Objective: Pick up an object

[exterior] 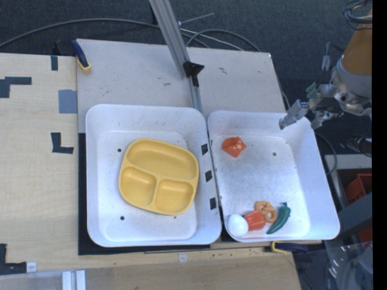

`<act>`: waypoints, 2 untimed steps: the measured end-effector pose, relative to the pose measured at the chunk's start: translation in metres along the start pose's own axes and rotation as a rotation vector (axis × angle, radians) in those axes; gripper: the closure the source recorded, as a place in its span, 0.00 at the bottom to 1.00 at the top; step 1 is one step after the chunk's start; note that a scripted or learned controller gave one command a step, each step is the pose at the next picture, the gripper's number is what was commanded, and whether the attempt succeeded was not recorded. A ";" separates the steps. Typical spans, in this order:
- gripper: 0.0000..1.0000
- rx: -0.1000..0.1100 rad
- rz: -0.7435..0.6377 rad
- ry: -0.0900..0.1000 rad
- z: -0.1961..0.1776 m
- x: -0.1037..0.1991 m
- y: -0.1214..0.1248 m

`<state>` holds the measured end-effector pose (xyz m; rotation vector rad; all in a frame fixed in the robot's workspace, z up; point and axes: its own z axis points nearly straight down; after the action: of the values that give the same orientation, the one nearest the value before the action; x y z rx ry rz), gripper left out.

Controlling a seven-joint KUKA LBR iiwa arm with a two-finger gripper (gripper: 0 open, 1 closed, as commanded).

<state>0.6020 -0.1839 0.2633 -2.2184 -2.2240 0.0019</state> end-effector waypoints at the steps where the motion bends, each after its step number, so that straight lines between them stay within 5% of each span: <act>1: 0.00 0.000 0.000 0.000 0.000 0.000 0.000; 2: 0.00 0.007 0.001 0.001 0.065 -0.001 -0.002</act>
<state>0.6000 -0.1847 0.1987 -2.2155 -2.2190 0.0083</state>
